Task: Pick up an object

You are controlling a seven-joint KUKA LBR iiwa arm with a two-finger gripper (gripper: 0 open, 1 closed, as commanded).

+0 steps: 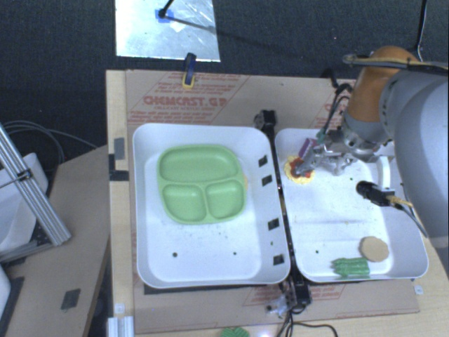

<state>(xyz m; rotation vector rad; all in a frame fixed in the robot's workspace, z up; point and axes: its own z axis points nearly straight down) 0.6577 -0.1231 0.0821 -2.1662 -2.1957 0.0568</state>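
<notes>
I see a small yellow-and-red item [300, 170] lying flat near the far left corner of the right bin [337, 209], with a purple piece [306, 148] just behind it that I cannot make out. Near that bin's front edge a tan round disc [374, 248] lies flat, just beside a green ridged piece [351, 267]. A pale green divided plate [202, 183] sits right way up in the left bin [151, 258].

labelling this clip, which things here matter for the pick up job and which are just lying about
Part of the job:
- claw, low in the right bin
- yellow and red toy right at the claw
- tan biscuit and green toy, other possible picks

Just lying about:
- green plate in the left bin
- foil sheet
- cardboard under the bins
</notes>
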